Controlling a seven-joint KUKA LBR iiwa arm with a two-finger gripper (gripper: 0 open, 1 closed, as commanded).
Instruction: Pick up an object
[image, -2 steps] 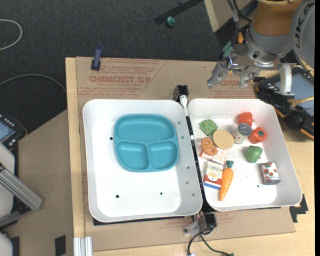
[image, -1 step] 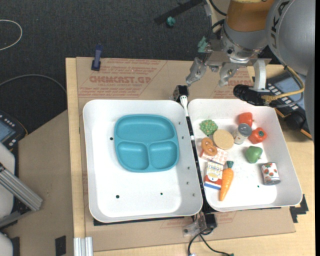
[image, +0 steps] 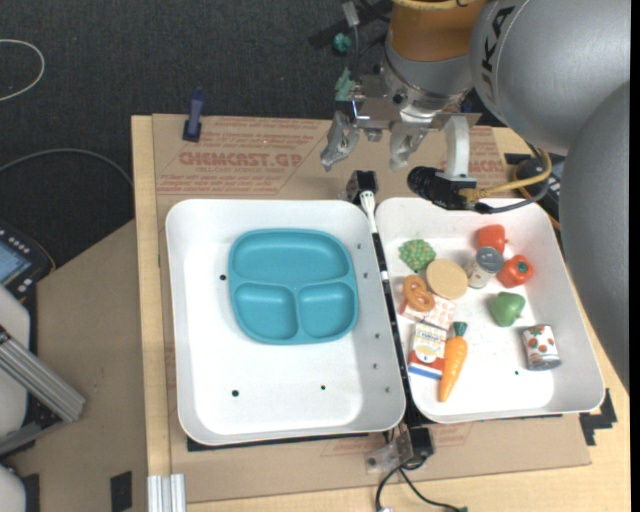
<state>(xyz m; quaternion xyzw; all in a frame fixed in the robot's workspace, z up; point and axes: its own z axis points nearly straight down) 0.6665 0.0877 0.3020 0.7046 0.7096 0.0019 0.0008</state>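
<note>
Cardboard-topped bench (image: 250, 160) carries 2 white bins side by side. Right bin (image: 560, 385) holds the pickable clutter: carrot (image: 452, 366), broccoli (image: 417, 253), pretzel (image: 417, 294), tan disc (image: 447, 279), green pepper (image: 506, 308), 2 red pieces, small can (image: 486, 262), carton (image: 429, 346), red-white box (image: 540, 347). Gripper (image: 372, 150) hangs beyond the bins' far edge, over cardboard, well apart from all of it; fingers spread, nothing between them. Left bin (image: 190, 340) holds a teal 3-compartment tray (image: 293, 284).

my arm (image: 560, 70) is cut off by the top and right edges. the print on the small carton (image: 428, 350) and the can (image: 540, 347) is too small for me to read.
</note>
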